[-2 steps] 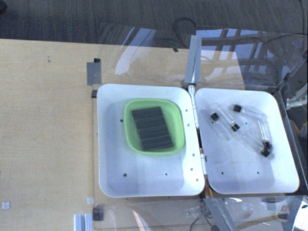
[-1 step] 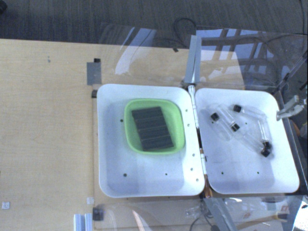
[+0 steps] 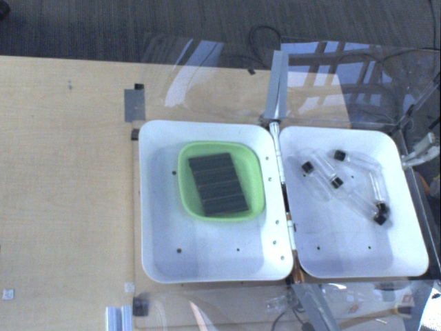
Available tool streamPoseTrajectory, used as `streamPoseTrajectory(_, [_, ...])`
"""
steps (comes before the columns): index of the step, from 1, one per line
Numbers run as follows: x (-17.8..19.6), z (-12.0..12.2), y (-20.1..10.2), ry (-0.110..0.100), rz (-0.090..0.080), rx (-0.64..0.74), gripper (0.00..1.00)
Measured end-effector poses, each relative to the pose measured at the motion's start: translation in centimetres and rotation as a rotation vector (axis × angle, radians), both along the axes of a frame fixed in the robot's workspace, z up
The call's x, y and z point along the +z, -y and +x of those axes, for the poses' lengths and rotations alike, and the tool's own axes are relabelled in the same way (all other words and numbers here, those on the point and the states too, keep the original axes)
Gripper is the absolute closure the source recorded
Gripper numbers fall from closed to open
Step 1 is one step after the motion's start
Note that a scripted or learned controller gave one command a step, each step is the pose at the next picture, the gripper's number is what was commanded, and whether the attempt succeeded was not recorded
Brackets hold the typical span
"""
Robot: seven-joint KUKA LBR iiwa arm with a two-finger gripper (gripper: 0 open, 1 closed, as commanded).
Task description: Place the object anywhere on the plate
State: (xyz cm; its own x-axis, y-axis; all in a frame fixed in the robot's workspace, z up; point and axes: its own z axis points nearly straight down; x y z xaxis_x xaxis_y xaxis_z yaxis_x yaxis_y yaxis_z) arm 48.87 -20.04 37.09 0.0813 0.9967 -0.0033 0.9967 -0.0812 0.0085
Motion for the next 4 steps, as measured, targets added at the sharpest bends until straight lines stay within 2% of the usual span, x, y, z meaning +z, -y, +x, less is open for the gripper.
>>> streamPoseTrajectory(1, [2.7, 0.0, 0.2, 0.002, -0.002, 0.154, 0.0])
streamPoseTrajectory(2, [5.6, 0.0, 0.6, 0.002, -0.005, 0.405, 0.0])
streamPoseTrajectory(3, [-4.0, 0.0, 0.5, -0.002, -0.002, 0.423, 0.0])
streamPoseTrajectory(4, [-1.1, 0.0, 0.5, 0.0, -0.003, 0.401, 0.0])
